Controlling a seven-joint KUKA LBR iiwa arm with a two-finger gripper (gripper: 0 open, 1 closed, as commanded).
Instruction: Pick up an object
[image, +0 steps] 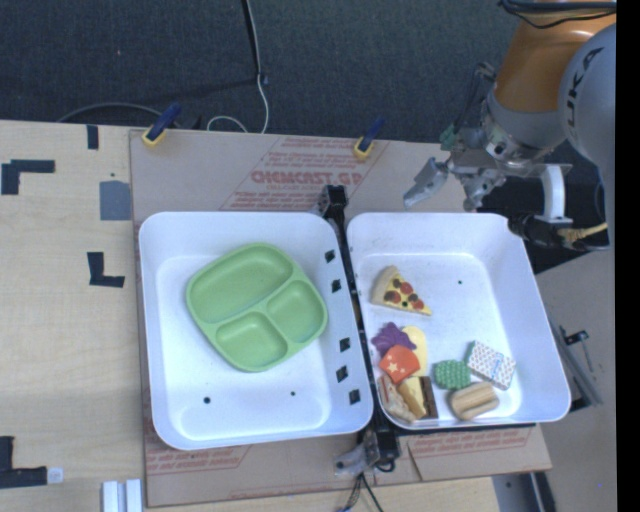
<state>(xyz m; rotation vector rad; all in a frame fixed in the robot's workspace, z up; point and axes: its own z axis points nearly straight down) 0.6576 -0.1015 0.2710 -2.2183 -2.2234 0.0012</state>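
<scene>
Nothing picked yet: gripper (447, 185) hangs above the far rim of the right bin (520, 262), fingers look spread with nothing between them, though the angle is poor. All toy food sits in that bin: pizza slice (400, 291) mid-bin, the rest clustered at its near edge. Descent, grasp and lift all remain

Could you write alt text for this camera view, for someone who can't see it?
A robot arm hangs above the far edge of the right bin, its gripper holding nothing. That bin holds toy food: a pizza slice alone, and a cluster near the front with a bread roll. The left bin holds a green divided plate.
</scene>
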